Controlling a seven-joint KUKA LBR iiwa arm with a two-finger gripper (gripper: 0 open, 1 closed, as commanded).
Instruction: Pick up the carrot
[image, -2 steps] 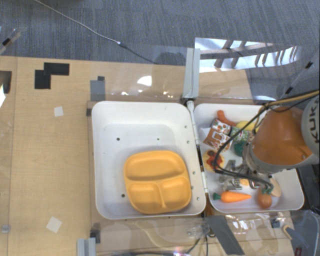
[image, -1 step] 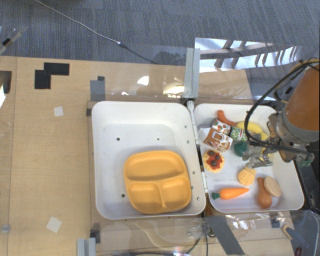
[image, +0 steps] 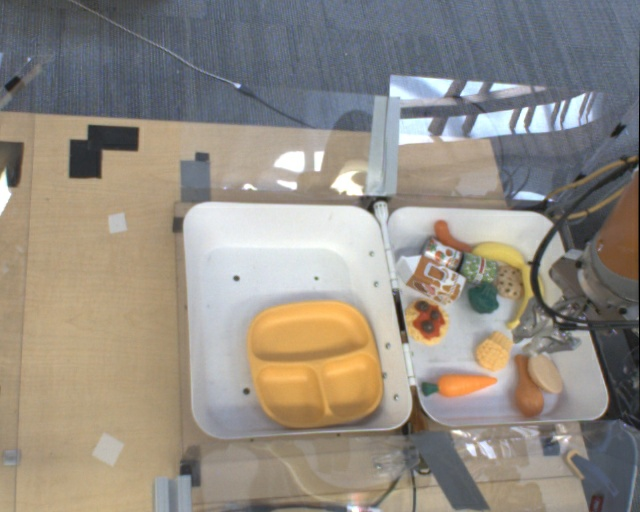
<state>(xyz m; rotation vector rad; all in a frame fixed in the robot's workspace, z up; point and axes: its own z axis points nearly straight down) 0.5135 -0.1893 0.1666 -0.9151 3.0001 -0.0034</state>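
Two white bins | left bin (image: 215, 300) held yellow divided tray (image: 315, 362) | right bin (image: 590, 395) held carrot (image: 460, 385) near front wall, banana (image: 503, 258), snack box (image: 438, 274), print unreadable | gripper (image: 543, 333) over right bin, finger state unclear, nothing seen grasped

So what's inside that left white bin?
The left bin holds a yellow divided tray lying flat on its floor. Whatever lies under the tray is covered. The carrot is in the right bin.

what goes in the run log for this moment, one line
carrot: right bin front, lying flat, not grasped | gripper: above right bin, right of carrot | yellow tray: left bin
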